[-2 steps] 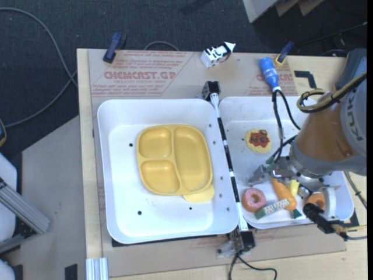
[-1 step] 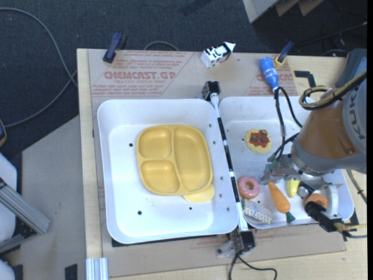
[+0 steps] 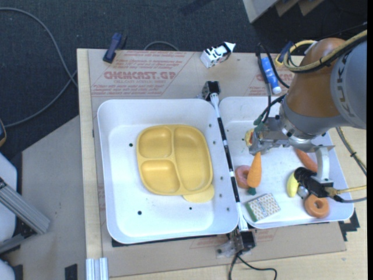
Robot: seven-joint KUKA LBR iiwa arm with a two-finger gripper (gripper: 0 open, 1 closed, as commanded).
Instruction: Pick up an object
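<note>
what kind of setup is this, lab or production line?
Likely a research lab: a makeshift bench with two white bins, toy food such as a carrot and donut, and loose cables on carpet.

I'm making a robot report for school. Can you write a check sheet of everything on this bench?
Surface: wooden bench bearing two shallow white bins, left and right.
Job's things: orange toy carrot, pink ring, yellow toy banana, orange doughnut, patterned flat card, all in the right bin.
Clutter: yellow divided plastic plate in the left bin; blue marker; blue clip.
Grippers: gripper right above the carrot's top; grasp cannot be told.
Cables: black cable on the floor.
Surroundings: dark carpet.
</note>
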